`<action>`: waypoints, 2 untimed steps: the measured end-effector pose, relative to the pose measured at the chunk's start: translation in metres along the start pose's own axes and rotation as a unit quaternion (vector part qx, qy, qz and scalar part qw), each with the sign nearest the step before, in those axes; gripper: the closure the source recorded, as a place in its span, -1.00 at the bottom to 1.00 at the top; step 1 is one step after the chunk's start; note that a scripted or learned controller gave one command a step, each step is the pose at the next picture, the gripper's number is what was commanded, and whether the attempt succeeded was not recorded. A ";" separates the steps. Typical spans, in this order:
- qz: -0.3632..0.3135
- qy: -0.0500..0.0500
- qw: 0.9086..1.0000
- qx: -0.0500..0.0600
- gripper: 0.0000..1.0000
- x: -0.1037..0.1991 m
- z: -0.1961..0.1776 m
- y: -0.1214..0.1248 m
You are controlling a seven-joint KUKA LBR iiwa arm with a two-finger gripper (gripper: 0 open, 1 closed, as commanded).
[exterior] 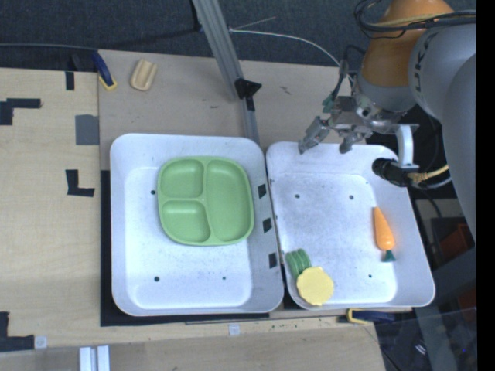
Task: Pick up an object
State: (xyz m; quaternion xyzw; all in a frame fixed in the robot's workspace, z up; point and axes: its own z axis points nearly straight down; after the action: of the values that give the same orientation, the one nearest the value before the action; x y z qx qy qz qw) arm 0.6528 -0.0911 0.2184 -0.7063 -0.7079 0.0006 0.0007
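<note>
An orange toy carrot (pixel 383 231) lies near the right wall of the right bin (pixel 348 199). A yellow and green toy, shaped like a corn cob (pixel 311 278), rests in that bin's front left corner. My gripper (pixel 328 141) hangs over the back edge of the right bin, its two fingers (pixel 308 141) spread apart with nothing between them. It is well away from both toys. A green divided plate (pixel 206 200) sits in the left bin (pixel 139 284).
A slanted metal pole (pixel 224 49) rises behind the bins. A small tan piece (pixel 143 75) and a blue and yellow tool (pixel 104 70) lie on the bench at the back left. Cables (pixel 410 175) trail by the right bin's back right corner.
</note>
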 end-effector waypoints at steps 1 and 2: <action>0.000 0.000 1.000 0.000 -1.00 0.000 0.000 0.000; 0.000 0.000 1.000 0.003 -1.00 0.003 0.065 0.000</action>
State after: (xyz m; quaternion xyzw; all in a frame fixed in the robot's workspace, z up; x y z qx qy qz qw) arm 0.6531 -0.0886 0.1535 -0.7063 -0.7079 0.0030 0.0027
